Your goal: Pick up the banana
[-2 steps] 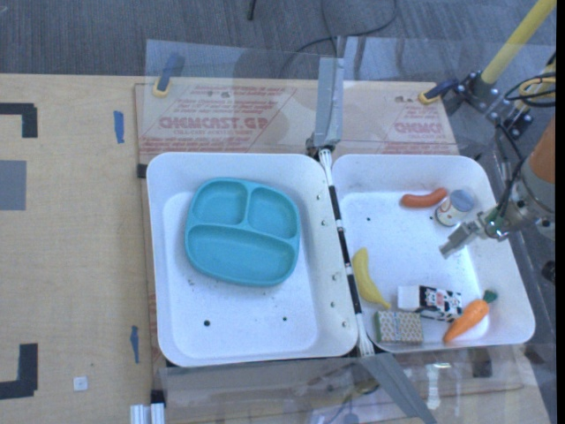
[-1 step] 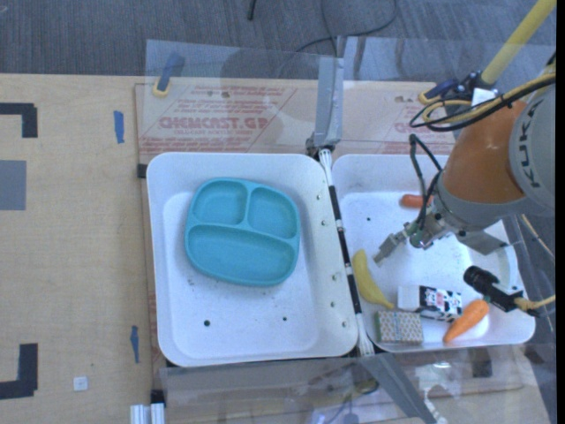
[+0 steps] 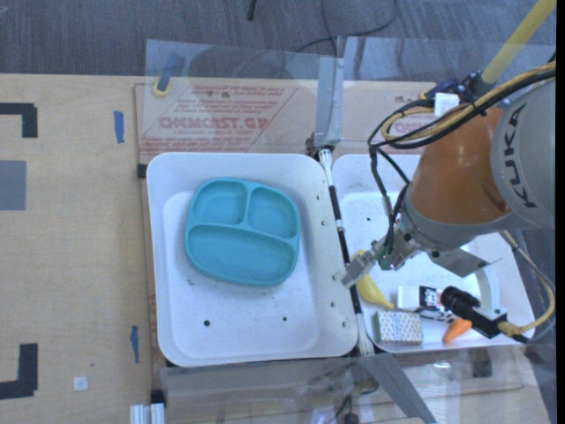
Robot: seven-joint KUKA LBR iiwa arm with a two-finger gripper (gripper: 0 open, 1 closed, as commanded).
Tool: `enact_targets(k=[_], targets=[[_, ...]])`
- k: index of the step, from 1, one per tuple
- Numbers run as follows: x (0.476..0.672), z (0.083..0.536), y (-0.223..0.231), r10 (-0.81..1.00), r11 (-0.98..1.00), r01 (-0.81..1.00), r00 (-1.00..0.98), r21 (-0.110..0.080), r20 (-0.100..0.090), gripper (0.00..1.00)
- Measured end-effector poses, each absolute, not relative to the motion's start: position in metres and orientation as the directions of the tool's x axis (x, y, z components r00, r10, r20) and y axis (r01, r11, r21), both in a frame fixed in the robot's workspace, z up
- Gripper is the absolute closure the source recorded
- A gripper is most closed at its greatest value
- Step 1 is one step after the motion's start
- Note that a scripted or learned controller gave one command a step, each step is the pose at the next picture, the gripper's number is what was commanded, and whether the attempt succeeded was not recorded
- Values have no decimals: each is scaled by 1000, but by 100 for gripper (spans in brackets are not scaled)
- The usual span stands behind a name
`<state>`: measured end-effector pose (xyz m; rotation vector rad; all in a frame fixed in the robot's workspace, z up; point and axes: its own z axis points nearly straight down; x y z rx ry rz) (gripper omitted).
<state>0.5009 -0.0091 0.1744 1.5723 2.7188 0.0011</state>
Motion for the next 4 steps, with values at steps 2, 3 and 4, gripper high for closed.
enact_targets(k=[2,3,4], targets=[[480,184,12,861,509,861,-509,0,1,0],[490,246,-8,855,519,855,-519,2,-1,0],[480,184,-30,847,531,847,-531,1,0,0]])
